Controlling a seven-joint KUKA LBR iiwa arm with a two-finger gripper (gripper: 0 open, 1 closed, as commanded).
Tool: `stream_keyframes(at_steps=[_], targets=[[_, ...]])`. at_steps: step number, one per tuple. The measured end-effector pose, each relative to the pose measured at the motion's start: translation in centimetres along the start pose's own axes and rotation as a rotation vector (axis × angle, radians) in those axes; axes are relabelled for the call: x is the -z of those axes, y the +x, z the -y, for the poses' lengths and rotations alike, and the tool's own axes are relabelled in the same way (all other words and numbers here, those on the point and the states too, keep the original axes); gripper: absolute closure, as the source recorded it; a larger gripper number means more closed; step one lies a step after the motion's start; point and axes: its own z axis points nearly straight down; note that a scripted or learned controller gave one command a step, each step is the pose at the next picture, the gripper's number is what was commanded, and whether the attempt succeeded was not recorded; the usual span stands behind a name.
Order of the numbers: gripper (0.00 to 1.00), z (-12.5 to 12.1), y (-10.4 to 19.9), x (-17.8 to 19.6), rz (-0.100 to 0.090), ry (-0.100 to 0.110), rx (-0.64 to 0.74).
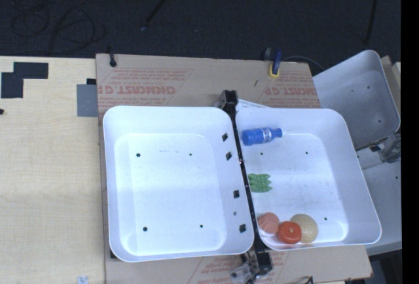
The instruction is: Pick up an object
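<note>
From the camera above the bench, two shallow white bins sit side by side on a sheet of brown cardboard (196, 83) printed with red lettering, with a row of black clips (236, 194) along the seam where their rims meet. The left bin (111, 145) has a bare white floor marked by small dark dots. The right bin (350, 145) holds every loose item. A blue bottle (261, 136) lies on its side at about eleven o'clock in that bin, just beside the shared rim; its long axis runs roughly nine to three, the paler cap end toward three o'clock. Toward nine o'clock of the bin's centre lies a small green ridged piece (259, 182), near the seam and apart from the bottle. At about seven o'clock three round things crowd together: a pinkish disc (268, 222), a red round piece (289, 232) touching it, and a tan round piece (306, 226) pressed behind the red one, all close to the bin's near wall. A pale wooden bench top (46, 171) spreads at nine o'clock, dark floor with cables lies at twelve, and a grey metal plate (360, 89) sits at two o'clock. The pincer's state cannot be told here.
</note>
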Motion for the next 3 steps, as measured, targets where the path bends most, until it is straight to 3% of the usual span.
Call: stream_keyframes(at_steps=[1, 2, 3], targets=[[1.0, 0.0, 0.1, -1.4, -0.001, 0.004, 0.001], [1.0, 0.0, 0.0, 2.1, 0.001, -0.001, 0.005], [1.0, 0.0, 0.1, 0.6, -0.001, 0.003, 0.002]])
